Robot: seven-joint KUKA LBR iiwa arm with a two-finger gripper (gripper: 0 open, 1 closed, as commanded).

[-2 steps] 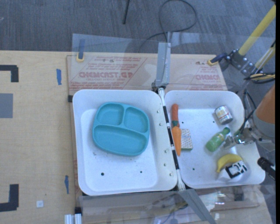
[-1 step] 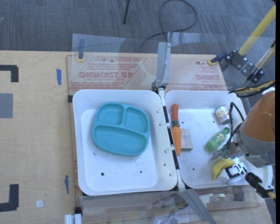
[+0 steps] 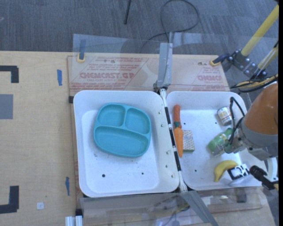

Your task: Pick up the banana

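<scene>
Right bin [image 3: 199, 119] – banana [image 3: 223, 168] lying free | pincer [image 3: 227, 145] perhaps above it

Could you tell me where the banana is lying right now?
The curved yellow banana lies near the front edge of the right-hand shallow white bin, below the green bottle and beside a black-and-white object.

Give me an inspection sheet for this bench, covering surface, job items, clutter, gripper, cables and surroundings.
Surface: wooden bench with left bin and right bin side by side.
Job's things: banana lying near the right bin's front edge, not held.
Clutter: blue divided plate in the left bin; carrot, sponge, can and green object in the right bin.
Gripper: gripper sits above the banana, beside the green object; finger state unclear.
Cables: black cable on the floor beyond the bench.
Surroundings: grey carpet, yellow pole.
</scene>
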